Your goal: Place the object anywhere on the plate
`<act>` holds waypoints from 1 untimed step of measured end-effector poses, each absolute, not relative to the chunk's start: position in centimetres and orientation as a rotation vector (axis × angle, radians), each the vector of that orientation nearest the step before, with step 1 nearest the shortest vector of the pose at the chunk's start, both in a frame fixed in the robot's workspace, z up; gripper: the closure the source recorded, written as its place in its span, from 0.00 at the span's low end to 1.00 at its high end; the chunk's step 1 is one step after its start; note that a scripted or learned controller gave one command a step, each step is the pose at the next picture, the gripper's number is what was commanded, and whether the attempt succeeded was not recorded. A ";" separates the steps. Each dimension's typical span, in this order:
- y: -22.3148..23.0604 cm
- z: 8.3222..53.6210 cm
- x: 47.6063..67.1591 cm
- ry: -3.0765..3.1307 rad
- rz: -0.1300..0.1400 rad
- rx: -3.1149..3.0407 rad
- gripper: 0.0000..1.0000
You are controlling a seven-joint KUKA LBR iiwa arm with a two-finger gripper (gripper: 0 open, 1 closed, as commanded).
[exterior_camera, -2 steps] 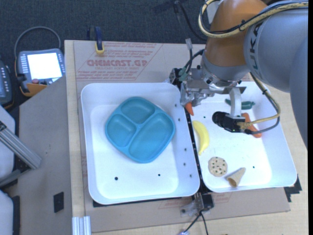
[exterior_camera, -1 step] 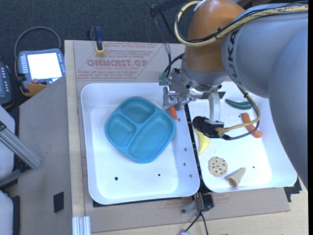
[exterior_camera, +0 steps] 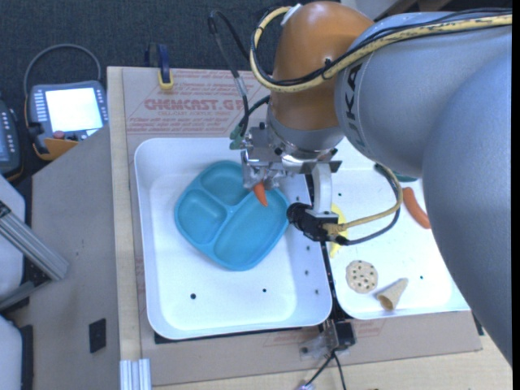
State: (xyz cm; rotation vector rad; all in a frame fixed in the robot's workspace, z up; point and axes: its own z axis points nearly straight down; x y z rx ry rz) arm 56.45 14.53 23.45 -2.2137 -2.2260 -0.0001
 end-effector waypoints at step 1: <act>19.8 22.2 55.1 -2.224 0.006 -2.214 1.00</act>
